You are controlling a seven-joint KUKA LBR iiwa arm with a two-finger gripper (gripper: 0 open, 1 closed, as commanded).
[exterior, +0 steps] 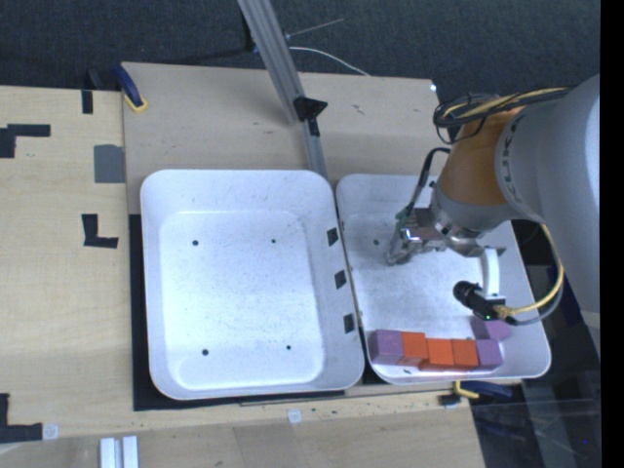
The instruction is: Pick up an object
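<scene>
Looked down on a wooden bench (224, 115) carrying two white bins side by side, probably so stuff could get shuffled from one to the other. Saw nothing to grab in the left bin (234, 178), so ignored it. Found all the action in the right bin (429, 305).

Came in from the right with the big grey arm (546, 164), bent over the right bin. Had the gripper (400, 249) hanging low over the bin's far half, at or close to bare floor with no object under it. Couldn't tell whether the pincer was wide or narrow, too small and dark against the speckled floor. Saw nothing held in it either way.

Spotted the pickable things well apart from it: a purple block (388, 346), two orange blocks (434, 351) and another purple block (492, 344), lined up touching in a row, jammed against the near wall. Guessed that packing made them awkward, hardly any room beside the wall for a pinch. Figured the task was barely started and needed a move toward that near wall.
</scene>
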